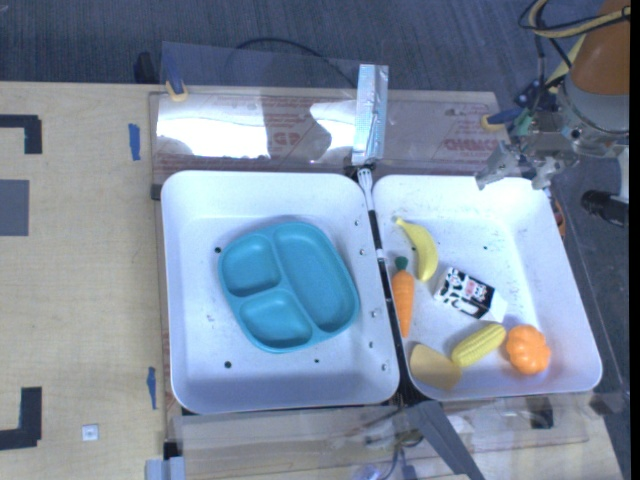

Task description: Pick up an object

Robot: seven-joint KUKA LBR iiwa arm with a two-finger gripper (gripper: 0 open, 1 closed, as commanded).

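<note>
In the right bin point(560, 258) lie the objects — a banana point(420, 249) at ten o'clock, a carrot point(403, 298) beside it, a black-and-white packet point(466, 292) at centre, a corn cob point(478, 344), an orange point(527, 349) and a yellow wedge point(433, 365) toward six. The arm's gripper point(520, 164) hangs over the bin's one-o'clock corner — whether it is open or closed cannot be told. The left bin point(190, 268) holds a blue divided plate point(288, 285).

Blue plate point(288, 285), yellow banana point(420, 248), orange carrot point(403, 300)
</note>
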